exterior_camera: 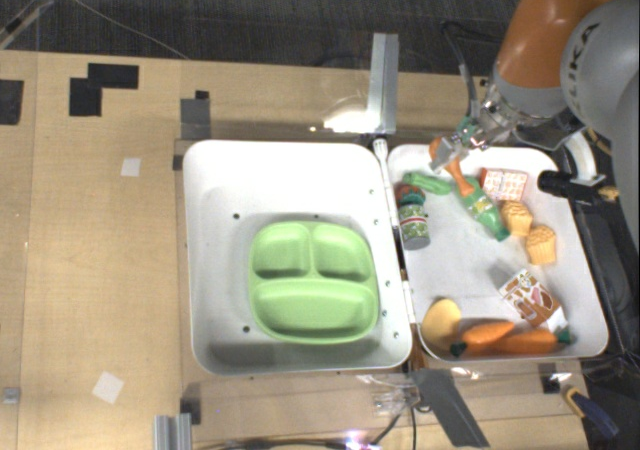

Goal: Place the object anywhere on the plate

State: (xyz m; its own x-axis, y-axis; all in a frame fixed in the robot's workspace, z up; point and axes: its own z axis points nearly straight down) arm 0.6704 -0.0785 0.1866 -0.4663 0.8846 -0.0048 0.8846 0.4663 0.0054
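A green plate [313, 281] with three compartments lies in the left bin [215, 188]. My gripper [466, 135] hangs over the far left corner of the right bin [590, 323], on the grey arm with its orange band. Just below it lies a small orange piece [440, 150], and beside that a green bottle with an orange neck [478, 200]. I cannot make out whether the gripper touches either one.
The right bin also holds a green can [413, 223], a green pod [426, 181], a red-and-white box [503, 183], two yellow pastries [540, 243], a brown packet [527, 296], a yellow fruit [441, 318] and a carrot [510, 339]. A metal post [383, 88] stands behind the bins.
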